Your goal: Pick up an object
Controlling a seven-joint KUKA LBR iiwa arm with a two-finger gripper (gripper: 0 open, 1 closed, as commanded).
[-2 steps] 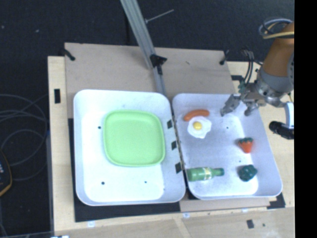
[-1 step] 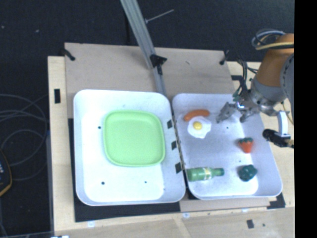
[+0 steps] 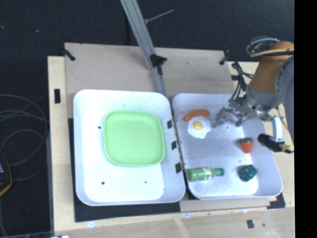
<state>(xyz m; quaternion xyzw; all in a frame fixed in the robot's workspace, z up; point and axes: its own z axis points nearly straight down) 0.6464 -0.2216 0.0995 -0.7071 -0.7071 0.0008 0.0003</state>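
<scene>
- The fried egg (image 3: 197, 128) is lying in the right bin (image 3: 218, 148), near its far left, just beside a sausage (image 3: 196, 114).
- The claw (image 3: 221, 117) is hanging just right of it, fingers spread, grasping nothing.
- A green plate (image 3: 133, 138) is sitting in the left bin (image 3: 89, 133).

Orange sausage (image 3: 196, 115) touching fried egg (image 3: 197, 128) at right bin's upper left, green bottle (image 3: 204, 173) lying sideways below, strawberry (image 3: 246, 145) above dark green toy (image 3: 247, 172)
</scene>
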